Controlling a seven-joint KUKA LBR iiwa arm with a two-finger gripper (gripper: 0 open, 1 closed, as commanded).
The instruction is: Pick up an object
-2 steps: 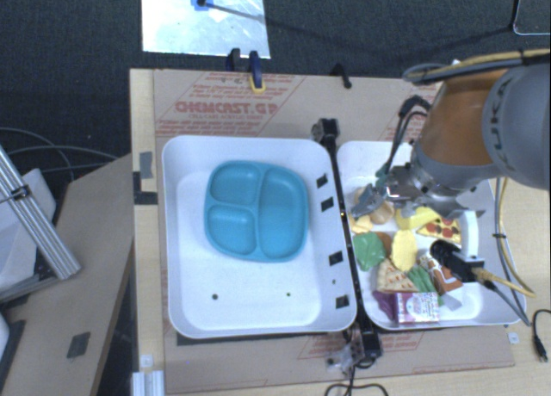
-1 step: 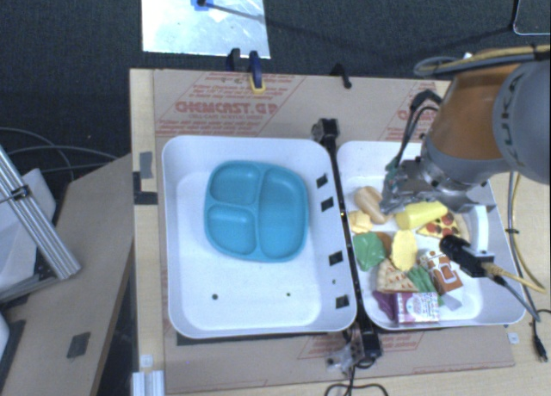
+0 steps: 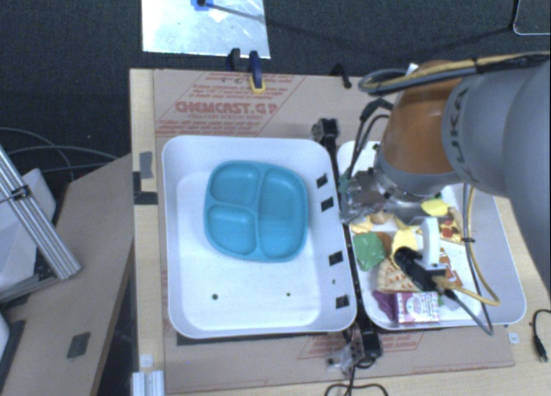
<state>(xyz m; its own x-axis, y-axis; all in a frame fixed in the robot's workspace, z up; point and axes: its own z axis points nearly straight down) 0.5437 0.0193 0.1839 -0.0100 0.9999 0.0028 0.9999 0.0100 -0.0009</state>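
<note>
Green toy piece (image 3: 368, 250) – a leafy-looking lump – lies closest to the gripper (image 3: 362, 207), just beside it on the side toward the bench's front, in the right bin (image 3: 508, 291). It seems the likeliest target, though nothing is visibly held. The gripper sits low over that bin's inner edge, and the wrist hides its tip, so I cannot tell whether it is apart or closed.

Beyond the green piece, farther from the gripper, lie a pizza-like wedge (image 3: 390, 280) and then a maroon carton (image 3: 416, 306) near the bin's front wall. A yellow piece (image 3: 435, 207) sits on the gripper's other flank, under the arm (image 3: 430, 132).

The step in hand looks like the approach (possibly the descent), with the grasp not yet shown. The next move likely calls for a short shift toward the green piece, then a straight drop onto it.

Room is tight: the bin's wall stands right beside the gripper, and the toys crowd and touch one another, so a neighbour may get nudged. Across that wall the left bin (image 3: 250, 300) offers open floor around a blue divided plate (image 3: 256, 210) – well apart from the gripper.
</note>
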